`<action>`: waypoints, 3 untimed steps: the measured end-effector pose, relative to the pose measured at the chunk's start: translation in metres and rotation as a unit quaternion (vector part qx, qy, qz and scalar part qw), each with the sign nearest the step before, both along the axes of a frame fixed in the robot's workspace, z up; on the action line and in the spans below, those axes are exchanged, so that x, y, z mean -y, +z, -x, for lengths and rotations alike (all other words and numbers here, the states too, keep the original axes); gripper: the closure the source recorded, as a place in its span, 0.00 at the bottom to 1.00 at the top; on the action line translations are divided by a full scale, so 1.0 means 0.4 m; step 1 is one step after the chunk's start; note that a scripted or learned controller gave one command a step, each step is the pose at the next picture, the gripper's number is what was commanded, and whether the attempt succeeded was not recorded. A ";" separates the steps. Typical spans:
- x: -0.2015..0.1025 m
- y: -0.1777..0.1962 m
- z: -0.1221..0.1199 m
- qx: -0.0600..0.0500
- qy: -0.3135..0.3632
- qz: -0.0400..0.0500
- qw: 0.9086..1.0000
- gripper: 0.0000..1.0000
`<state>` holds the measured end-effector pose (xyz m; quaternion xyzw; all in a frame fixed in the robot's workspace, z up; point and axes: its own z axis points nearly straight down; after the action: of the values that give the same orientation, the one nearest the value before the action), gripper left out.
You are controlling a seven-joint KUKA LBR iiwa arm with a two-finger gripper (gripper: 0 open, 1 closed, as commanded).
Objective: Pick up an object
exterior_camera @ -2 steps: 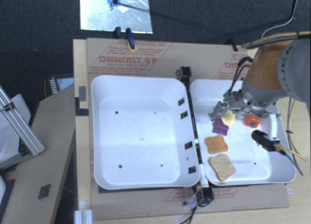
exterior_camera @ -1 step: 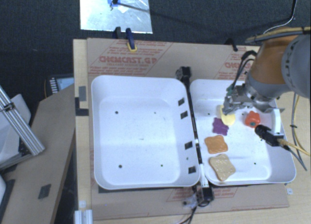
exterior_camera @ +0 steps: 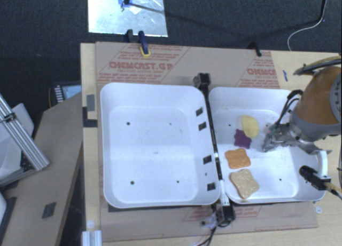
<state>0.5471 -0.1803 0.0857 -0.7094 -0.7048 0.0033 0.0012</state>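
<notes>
Purple, irregular soft-looking piece (exterior_camera: 242,139): the object nearest the tool, lying in the right-hand shallow white bin (exterior_camera: 278,192), just left of the gripper (exterior_camera: 269,142) and touching the pale yellow rounded piece (exterior_camera: 249,126) above it. I cannot tell from here how the gripper is set; the tip is too small and dark to read. To do this step well, I would come down squarely over one piece and keep off its neighbours. Counted from left to right: one left-hand shallow white bin (exterior_camera: 152,199); then the right-hand bin, holding four pieces: one orange flat waffle-like piece (exterior_camera: 238,158), one tan toast-shaped slice (exterior_camera: 244,183), one purple, one yellow; one arm.
</notes>
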 end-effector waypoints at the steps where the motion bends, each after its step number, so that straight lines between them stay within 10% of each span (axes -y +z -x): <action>1: 0.053 0.602 -0.070 0.014 0.005 0.003 1.000 1.00; 2: -0.009 1.147 -0.091 0.014 0.007 0.002 1.000 1.00; 3: -0.199 0.949 -0.081 0.001 0.009 -0.003 1.000 1.00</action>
<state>0.5795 -0.1006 0.4652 -0.7031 -0.7111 0.0003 0.0027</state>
